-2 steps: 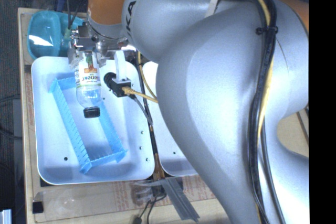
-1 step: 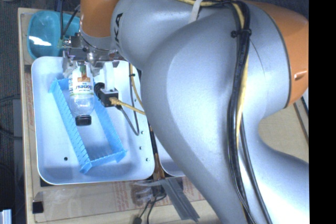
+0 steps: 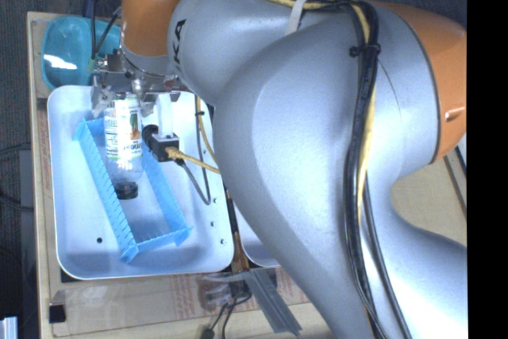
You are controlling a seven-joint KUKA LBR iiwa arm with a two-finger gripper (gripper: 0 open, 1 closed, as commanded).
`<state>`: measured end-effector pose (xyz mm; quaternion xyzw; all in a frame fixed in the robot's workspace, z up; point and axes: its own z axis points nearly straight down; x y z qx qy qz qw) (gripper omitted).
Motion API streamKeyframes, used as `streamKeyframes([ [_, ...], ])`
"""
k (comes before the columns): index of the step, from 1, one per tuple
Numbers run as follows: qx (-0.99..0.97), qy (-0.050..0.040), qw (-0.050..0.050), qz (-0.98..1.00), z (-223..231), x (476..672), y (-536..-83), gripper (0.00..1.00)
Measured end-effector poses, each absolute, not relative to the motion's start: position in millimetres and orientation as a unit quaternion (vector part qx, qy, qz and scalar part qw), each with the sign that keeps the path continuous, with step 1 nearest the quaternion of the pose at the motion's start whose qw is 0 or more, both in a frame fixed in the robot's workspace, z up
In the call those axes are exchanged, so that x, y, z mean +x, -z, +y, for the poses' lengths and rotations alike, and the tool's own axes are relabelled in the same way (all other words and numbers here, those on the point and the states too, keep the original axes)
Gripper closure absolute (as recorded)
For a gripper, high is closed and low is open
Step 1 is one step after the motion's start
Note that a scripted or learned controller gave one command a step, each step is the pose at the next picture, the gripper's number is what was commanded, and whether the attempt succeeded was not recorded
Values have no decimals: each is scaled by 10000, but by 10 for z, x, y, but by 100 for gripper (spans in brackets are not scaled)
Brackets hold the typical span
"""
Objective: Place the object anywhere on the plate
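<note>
Grip is seen on a clear bottle [image 3: 121, 135] with a printed label and a dark cap. Its upper end is clasped between the fingers of the gripper [image 3: 121, 95], and the capped end is pointed down and toward the near side. The bottle is carried nearly upright, tilted slightly, so that it can be lowered cap-first without being caught on the walls below.

The bottle is hung inside the left bin [image 3: 57, 194], over a blue ribbed tray [image 3: 101, 175] that is laid at a slant across the bin floor. This tray is judged to be the plate meant by the task, though that cannot be settled from the view. A turquoise dish [image 3: 67, 48] is also seen outside the bin, at its far-left corner. The cap is placed just above, or perhaps touching, the tray floor between the two long ribbed walls; which of the two it is cannot be told.

The arm [image 3: 317, 139] is reached in from the right and is bent over the right bin [image 3: 255, 254], most of which is covered by its grey bulk. The wrist, with its orange band, is turned downward at the far side of the left bin, so the fingers are pointed at the tray. A yellow cable [image 3: 197, 164] is trailed from the wrist, beside the bottle.

Release is judged to be what remains, and a roll against a ribbed wall is to be expected once the bottle is let go.
</note>
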<state>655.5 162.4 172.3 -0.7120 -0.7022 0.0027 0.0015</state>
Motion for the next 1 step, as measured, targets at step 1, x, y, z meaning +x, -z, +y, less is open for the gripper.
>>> streamKeyframes([
  [1, -6880, 47, -51, -7256, 1790, 6618, -1506, 0],
])
